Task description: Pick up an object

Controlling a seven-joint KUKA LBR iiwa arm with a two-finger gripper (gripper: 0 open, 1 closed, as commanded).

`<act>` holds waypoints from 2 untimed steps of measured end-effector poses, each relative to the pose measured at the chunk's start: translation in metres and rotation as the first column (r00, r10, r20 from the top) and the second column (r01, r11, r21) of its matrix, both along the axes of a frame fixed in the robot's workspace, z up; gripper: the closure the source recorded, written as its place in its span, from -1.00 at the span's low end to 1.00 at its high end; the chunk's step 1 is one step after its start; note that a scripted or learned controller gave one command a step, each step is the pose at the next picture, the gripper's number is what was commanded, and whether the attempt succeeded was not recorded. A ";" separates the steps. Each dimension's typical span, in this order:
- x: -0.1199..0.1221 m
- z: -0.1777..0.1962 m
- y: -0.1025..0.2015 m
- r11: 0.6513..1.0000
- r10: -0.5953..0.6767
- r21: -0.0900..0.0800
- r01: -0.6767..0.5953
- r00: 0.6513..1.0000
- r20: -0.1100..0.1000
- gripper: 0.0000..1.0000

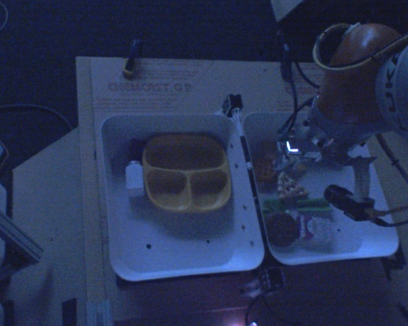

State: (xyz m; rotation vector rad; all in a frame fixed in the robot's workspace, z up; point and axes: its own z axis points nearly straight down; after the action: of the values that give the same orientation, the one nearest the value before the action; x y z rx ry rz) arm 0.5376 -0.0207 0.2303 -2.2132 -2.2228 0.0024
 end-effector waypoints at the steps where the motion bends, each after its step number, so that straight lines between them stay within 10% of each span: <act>1: 0.000 0.003 0.057 1.000 0.002 0.000 -0.002 1.000 0.005 1.00; 2: -0.013 -0.006 0.062 1.000 -0.004 -0.002 0.004 1.000 0.001 1.00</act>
State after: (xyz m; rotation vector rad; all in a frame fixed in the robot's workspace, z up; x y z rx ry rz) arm 0.5249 0.0412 0.2247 -2.2184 -2.2200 0.0038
